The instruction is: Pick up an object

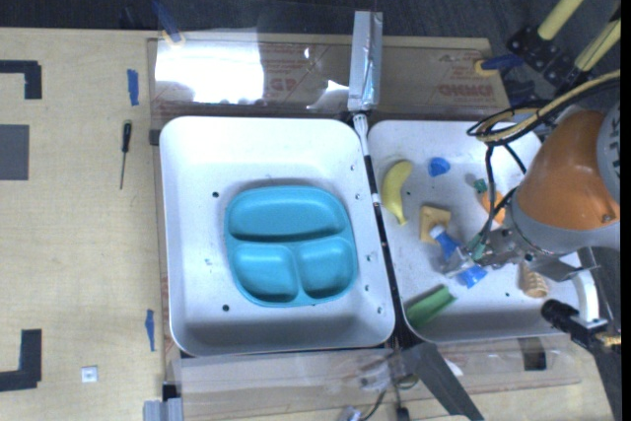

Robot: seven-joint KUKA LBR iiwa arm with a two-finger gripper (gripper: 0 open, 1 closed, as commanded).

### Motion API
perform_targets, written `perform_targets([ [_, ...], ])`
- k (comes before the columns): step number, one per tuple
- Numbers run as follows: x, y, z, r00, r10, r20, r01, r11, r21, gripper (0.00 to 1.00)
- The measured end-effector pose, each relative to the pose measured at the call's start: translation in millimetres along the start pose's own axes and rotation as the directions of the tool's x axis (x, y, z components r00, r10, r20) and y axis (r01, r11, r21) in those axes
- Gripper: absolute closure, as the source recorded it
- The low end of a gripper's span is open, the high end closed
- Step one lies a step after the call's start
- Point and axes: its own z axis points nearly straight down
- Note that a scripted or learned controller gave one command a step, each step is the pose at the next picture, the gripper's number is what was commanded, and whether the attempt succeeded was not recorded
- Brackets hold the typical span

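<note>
Single fixed camera, mounted above the bench [69, 212], angled down at a slant from moderate height. Both white bins [197, 153] are framed side by side; arm [567, 182] is seen entering from 3 o'clock.

Two bins [187, 153], one blue tray [291, 242]

a blue divided tray [290, 242] lies in the middle of the left white bin [187, 153], a screwdriver [125, 151] rests on the wooden bench left of that bin, and clear plastic sheeting [256, 64] stands behind it.
</note>
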Motion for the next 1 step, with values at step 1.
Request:
perform_targets([
  [1, 53.4, 60.1, -119.8, 0.982, 0.187, 0.000, -0.187, 0.982, -0.001, 1.00],
])
